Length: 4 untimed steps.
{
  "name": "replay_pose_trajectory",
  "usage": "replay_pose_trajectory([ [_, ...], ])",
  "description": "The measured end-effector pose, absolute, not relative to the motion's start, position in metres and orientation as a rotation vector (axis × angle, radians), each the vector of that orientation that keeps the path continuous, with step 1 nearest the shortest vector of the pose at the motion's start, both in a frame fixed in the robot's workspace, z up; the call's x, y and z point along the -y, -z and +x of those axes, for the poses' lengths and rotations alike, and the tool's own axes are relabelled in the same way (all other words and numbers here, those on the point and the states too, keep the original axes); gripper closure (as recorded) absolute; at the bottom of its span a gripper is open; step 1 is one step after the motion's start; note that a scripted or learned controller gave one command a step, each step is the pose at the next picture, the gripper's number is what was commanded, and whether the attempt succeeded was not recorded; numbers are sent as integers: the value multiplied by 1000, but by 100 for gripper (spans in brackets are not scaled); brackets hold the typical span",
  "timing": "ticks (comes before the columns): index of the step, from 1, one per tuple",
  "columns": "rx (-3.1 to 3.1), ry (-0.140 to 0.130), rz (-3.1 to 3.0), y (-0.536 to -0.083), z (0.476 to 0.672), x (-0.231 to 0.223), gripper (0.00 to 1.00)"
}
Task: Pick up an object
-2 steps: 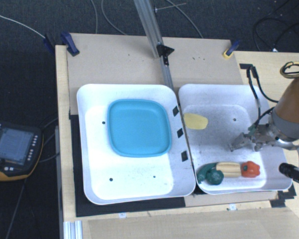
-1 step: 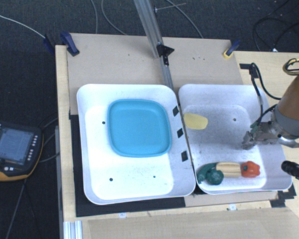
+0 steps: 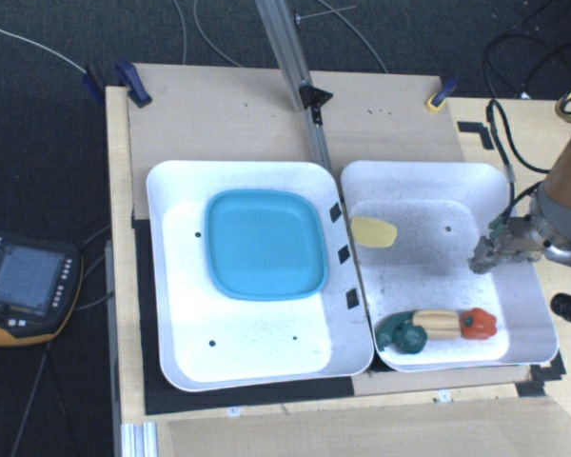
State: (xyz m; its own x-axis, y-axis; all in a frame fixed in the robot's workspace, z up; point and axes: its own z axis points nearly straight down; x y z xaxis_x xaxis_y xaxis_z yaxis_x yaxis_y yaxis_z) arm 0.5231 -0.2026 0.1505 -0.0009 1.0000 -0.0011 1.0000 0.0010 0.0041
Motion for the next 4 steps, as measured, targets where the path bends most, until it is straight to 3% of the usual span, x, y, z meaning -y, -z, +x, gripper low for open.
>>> replay_pose_trajectory([
  [2, -2218, -4, 2218, -248, 529, 203, 100],
  [4, -2227, -1, 2217, -247, 532, 103, 100],
])
